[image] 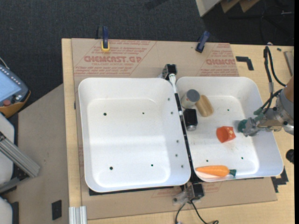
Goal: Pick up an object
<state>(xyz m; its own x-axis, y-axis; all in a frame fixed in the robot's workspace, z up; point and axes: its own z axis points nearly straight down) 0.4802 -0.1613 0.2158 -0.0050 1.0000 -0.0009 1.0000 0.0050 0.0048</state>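
Two shallow white bins sit side by side on a cardboard-covered tabletop (pixel 140 55), and the right bin (pixel 268 150) carries all the goods: a red block (pixel 226 134) near its middle, an orange carrot (pixel 213 171) with a green tip along the near wall, a tan cylinder (pixel 203 105), a grey can (pixel 192 96) and a small black object (pixel 189 117) close to the divider. The left bin (pixel 88 125) shows bare white plastic with a few dark holes.

Reaching in from the right edge, the arm (pixel 280 120) has its teal-tipped pincer (pixel 245 127) just beside the red block, on the block's right. Whether the pincer is spread or closed cannot be told from this angle; nothing is seen held in it.

By the look of things, the work is at the approach stage, with the red block the likeliest target. The next move would call for getting the pincer over the block and closing around it before any lift.

Blue clamps (pixel 104 34) pin the cardboard at the far edge, cables trail off the near side, and dark carpet (pixel 46 22) surrounds the tabletop.
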